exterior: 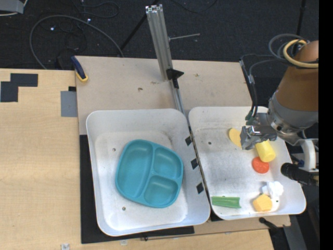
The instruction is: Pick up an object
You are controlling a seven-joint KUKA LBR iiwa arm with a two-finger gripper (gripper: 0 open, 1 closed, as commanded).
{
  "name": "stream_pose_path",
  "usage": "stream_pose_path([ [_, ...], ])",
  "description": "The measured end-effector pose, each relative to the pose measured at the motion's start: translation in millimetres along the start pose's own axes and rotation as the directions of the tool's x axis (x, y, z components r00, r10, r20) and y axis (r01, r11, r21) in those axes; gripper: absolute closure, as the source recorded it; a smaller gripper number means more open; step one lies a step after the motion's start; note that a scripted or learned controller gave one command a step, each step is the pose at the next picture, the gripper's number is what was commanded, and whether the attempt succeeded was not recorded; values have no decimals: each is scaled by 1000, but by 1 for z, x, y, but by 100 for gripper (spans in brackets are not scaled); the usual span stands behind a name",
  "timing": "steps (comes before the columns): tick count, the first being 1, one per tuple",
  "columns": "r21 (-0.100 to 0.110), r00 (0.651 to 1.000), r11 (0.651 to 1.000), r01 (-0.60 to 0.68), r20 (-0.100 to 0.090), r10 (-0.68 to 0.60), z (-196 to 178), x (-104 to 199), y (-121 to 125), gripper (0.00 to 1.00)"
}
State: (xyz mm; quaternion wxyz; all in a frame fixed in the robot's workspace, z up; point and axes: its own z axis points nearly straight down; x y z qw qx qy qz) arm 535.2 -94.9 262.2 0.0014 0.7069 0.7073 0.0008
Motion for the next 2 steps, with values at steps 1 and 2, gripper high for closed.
stream_pose_path([
  [1, 8, 1000, 1000, 3, -3, -3, 15, 49, 10, 100],
  [2, 6, 1000, 1000, 5, -3, -5, 11, 105, 8, 100],
])
